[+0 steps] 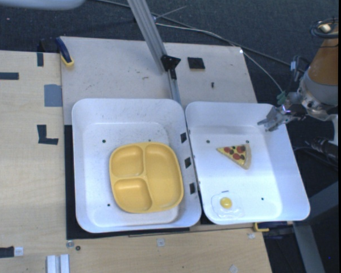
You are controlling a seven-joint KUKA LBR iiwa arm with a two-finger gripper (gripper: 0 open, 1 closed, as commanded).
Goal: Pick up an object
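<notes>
While my claw [274, 120] hangs over the 3 o'clock rim of the right bin [284, 169], I hold nothing, and how wide it stands I cannot tell: it is small and blurred against the rim.

In this bin lie two things I could take. The pizza slice [237, 154] rests near the middle, at about 8 o'clock from my claw and apart from it. The fried egg [225, 203] lies near the 6 o'clock wall, further away. The left bin [91, 152] bears a yellow tray [146, 177] with three compartments, well apart from me.

I judge the pick is not yet begun; the slice is the nearest choice.

What can go wrong: both the slice and the egg are flat and low, so my claw may close above them and catch only air. If I go down too hard, I may press against the bin floor. If I descend from where I am now, I may hit the rim. The egg is close to the wall, which leaves little room.
</notes>
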